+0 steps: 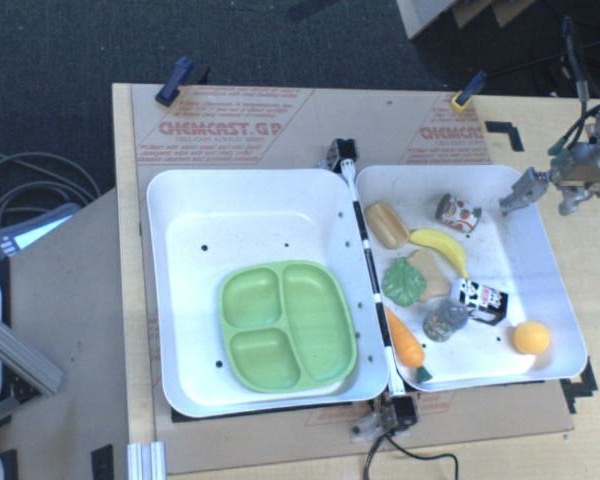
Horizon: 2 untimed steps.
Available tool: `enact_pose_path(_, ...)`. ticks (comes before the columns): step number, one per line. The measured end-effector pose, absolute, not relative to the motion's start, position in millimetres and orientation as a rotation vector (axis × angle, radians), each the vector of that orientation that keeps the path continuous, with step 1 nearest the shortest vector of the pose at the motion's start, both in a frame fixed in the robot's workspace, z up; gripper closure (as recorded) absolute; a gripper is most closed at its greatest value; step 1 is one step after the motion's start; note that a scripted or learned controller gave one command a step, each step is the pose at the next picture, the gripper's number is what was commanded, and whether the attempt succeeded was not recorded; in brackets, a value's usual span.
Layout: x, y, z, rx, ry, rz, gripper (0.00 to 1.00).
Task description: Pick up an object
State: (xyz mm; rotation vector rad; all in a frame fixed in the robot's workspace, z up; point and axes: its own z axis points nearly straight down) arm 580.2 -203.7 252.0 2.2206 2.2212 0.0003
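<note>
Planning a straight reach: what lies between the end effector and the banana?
In the camera view, a small can lies between the end effector and the banana, on the right bin's floor.

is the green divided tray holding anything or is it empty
Empty. The green tray lies flat in the left bin, and all three of its compartments show bare green. The toy food sits in the right bin.

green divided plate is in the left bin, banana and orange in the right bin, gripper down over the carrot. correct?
Not quite. The camera view shows the gripper at the right bin's far right edge, well away from the carrot. The green plate, banana and orange are as you say.
</note>
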Motion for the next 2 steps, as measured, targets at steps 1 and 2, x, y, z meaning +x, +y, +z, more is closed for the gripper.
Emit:
enact_pose_path(1, 603.3, -160.9, 89.5, 2.220, 2.221, 0.001, 0.00)
enact_pose_path(2, 654.4, -127.3, 91.3, 2.247, 2.231, -0.032, 0.00)
